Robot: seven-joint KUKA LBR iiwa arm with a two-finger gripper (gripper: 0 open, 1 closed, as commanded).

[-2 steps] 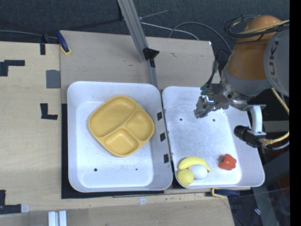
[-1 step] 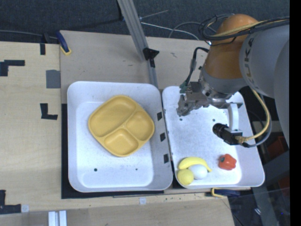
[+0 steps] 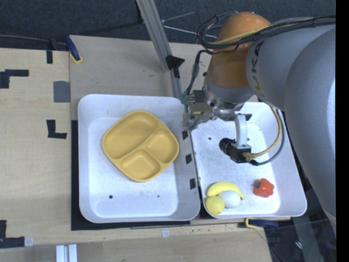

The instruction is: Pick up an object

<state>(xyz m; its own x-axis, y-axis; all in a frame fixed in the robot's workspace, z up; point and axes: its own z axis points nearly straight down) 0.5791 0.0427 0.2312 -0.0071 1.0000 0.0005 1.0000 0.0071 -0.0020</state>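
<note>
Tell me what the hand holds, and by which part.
Cannot be told: the hand hangs over the wall between the bins, too unclear to judge.

Divided plate (image 3: 140, 145) coloured yellow, left bin (image 3: 90, 201) and right bin (image 3: 272, 124) white, banana (image 3: 223, 188) and lemon (image 3: 215, 204) yellow — egg (image 3: 233, 200) white, pepper (image 3: 263, 187) red

There are two bins, a left bin (image 3: 87, 146) and a right bin (image 3: 289, 184). The left one holds one plate (image 3: 140, 145), yellow, with three compartments. The right one holds four small things: one banana (image 3: 223, 188), one lemon (image 3: 215, 204), one white ball (image 3: 232, 199) and one red fruit (image 3: 263, 188). That makes five loose things, three of them yellow.
</note>
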